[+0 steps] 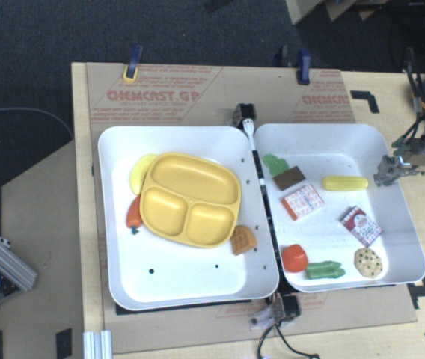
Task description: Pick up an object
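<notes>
My gripper [389, 170] hangs over the right rim of the right bin [405, 223], just right of a yellow corn-like piece [345, 184]. It holds nothing that I can see. Spread through the right bin are a green piece [274, 161], a brown block [289, 177], a red-and-white box [302, 201], a red-and-white packet [361, 225], a cookie [367, 262], a red tomato [295, 257] and a green bean pod [325, 270].
The left bin [115, 200] holds a yellow divided plate [190, 199], a yellow piece [141, 172], a red pepper [134, 214] and a brown pastry [244, 239]. Clamps [131, 66] grip the cardboard at the back.
</notes>
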